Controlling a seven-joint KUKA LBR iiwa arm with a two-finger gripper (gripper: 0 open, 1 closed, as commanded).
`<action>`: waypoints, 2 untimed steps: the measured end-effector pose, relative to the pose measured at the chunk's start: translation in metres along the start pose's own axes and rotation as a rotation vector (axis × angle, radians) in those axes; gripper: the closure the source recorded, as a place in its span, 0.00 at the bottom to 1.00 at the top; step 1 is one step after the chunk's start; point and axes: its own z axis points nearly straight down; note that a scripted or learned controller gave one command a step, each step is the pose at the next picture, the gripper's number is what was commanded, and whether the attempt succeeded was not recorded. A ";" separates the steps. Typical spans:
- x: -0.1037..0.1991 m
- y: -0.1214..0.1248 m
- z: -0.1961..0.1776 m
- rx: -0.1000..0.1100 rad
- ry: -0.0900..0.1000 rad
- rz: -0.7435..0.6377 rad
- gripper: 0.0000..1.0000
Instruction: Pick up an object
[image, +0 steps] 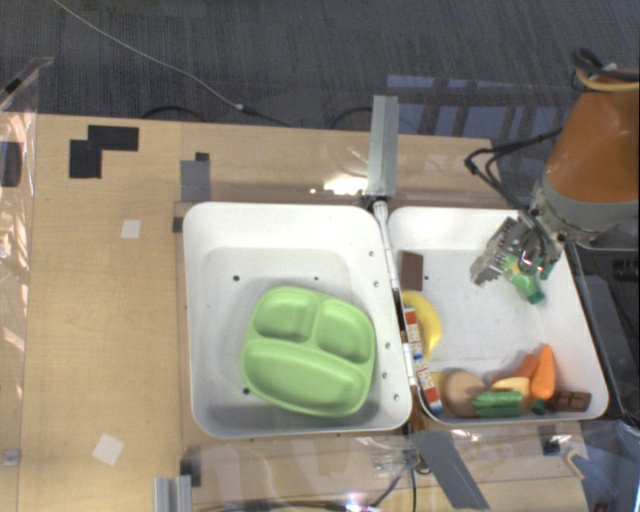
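Note:
My gripper (512, 262) hangs over the upper right part of the right bin (455, 300). A small green toy (529, 284) sits between its fingers and sticks out at the lower right, so the gripper is shut on it. Left of it in that bin lie a brown block (411, 268) and a yellow banana (427, 321). Along the front wall sit a round tan piece (460, 389), a green vegetable (498, 402), an orange carrot (541, 371) and a dark brown bar (572, 402).
The left bin (215, 250) holds a green divided plate (308, 349). A grey post (383, 150) stands behind the wall between the bins. Black cables (500, 160) run behind the right bin, near the arm's orange band (600, 135).

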 end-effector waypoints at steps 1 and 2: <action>-0.082 0.038 -0.033 -0.002 0.000 0.088 1.00; -0.033 -0.007 0.001 0.000 0.004 0.149 1.00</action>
